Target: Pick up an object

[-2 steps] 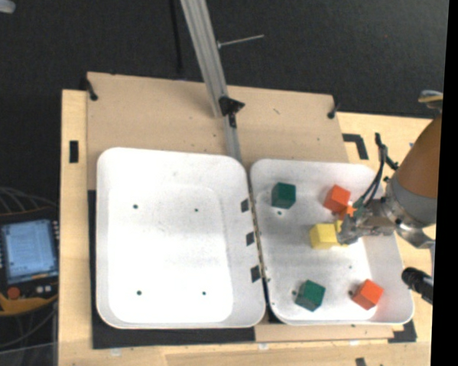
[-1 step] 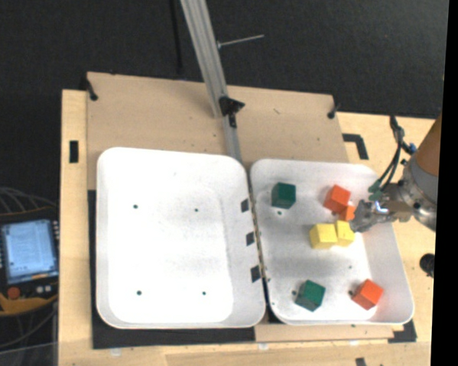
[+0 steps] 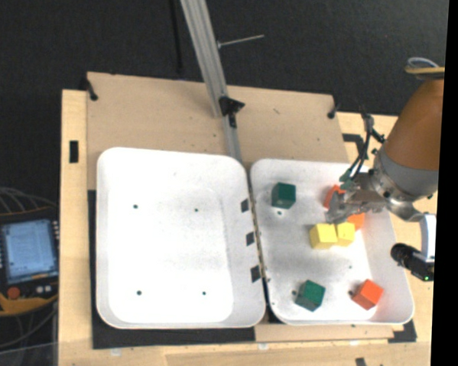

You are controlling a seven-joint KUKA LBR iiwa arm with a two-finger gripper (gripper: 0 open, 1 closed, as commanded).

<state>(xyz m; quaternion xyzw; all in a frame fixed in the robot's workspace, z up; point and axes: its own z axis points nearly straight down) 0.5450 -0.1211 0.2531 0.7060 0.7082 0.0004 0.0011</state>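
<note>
A light wooden table (image 3: pixel 179 111) stands on a dark floor (image 3: pixel 69 25) and bears two shallow white bins side by side. The left bin (image 3: pixel 169 236) shows a few small dark dots on its white base. The right bin (image 3: pixel 287 243) touches it along a seam fitted with small dark clips (image 3: pixel 251 237). A grey metal post (image 3: pixel 209 55) rises at a slant from a black bracket (image 3: pixel 231 106) on the table behind the bins. Left of the table sits a handheld control pendant (image 3: pixel 22 252) with a bluish lit screen and trailing cables.
</note>
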